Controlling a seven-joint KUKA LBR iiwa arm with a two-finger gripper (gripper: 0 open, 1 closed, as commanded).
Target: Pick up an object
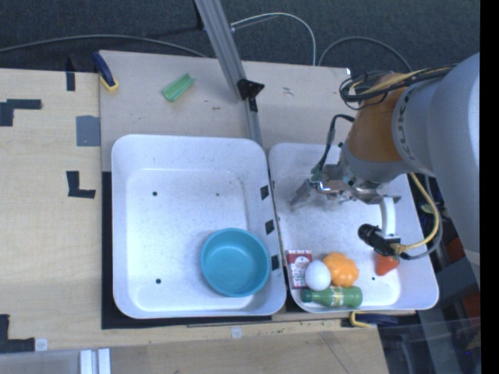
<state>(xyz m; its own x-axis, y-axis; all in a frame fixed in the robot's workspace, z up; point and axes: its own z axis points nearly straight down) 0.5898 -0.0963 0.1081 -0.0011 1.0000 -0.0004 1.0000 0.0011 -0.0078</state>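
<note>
Gripper (306,195), finger state indiscernible, hovers in right bin (290,156); nothing lifted; egg (317,275), orange (341,268) lie at five o'clock.

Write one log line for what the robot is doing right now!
pincer: over right white bin, holding nothing | small items bunched at near edge: white egg, round orange fruit | round blue bowl: left bin

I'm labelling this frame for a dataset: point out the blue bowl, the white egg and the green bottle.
blue bowl (234,262), camera view, inner floor.
white egg (317,275), camera view, top of shell.
green bottle (337,296), camera view, middle of body.
</note>
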